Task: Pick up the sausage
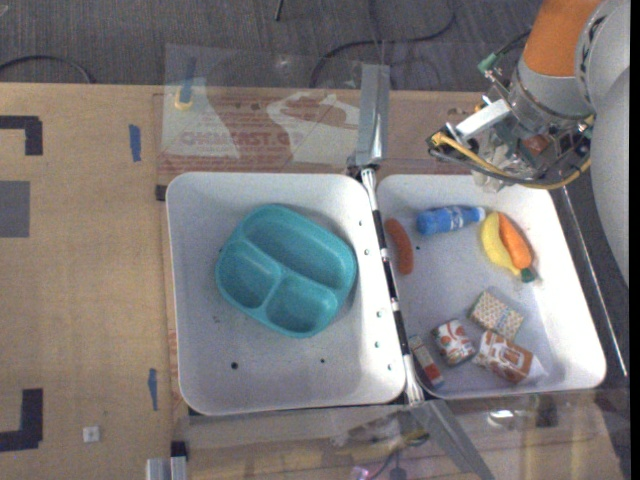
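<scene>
Whether the jaws are parted or closed cannot be made out: the gripper (507, 148) is a tangle of wires and metal above the far rim of the right bin (580, 363), with nothing visibly held. One sausage (400, 245) lies in that bin by its left wall, beside one blue bottle (449, 218). One banana (491, 243) touches one carrot (516, 247). Three small snack packets (480, 340) cluster near the front. One teal divided plate (287, 269) sits in the left bin (190, 298). Arm (570, 38) bends in from upper right, cut off by the frame.
</scene>
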Tool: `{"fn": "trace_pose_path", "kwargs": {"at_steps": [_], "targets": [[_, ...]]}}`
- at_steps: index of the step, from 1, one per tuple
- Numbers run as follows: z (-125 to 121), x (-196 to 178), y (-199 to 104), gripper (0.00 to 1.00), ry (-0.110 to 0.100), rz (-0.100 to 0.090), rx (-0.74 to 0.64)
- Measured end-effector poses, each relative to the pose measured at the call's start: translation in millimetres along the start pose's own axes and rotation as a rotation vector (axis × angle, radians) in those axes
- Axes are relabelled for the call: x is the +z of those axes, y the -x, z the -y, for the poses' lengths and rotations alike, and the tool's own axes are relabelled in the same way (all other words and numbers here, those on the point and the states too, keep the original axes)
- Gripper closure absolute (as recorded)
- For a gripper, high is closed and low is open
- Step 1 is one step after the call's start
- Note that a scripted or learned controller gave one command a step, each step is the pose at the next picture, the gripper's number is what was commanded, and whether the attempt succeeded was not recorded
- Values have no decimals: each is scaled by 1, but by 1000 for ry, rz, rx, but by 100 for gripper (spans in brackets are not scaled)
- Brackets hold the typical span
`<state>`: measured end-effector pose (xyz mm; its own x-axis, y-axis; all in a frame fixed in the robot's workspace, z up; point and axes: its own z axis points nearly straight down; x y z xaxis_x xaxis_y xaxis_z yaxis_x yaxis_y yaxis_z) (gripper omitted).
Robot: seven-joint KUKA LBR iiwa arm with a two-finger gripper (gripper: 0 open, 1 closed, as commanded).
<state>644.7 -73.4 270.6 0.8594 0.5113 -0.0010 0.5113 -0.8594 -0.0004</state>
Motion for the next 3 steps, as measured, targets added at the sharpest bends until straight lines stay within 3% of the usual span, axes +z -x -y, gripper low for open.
{"fn": "trace_pose_path", "kwargs": {"at_steps": [1, 2, 3], "targets": [[31, 29, -29, 100, -2, 2, -311], [20, -28, -21, 100, 3, -1, -561], [-39, -52, -3, 100, 6, -1, -949]]}}
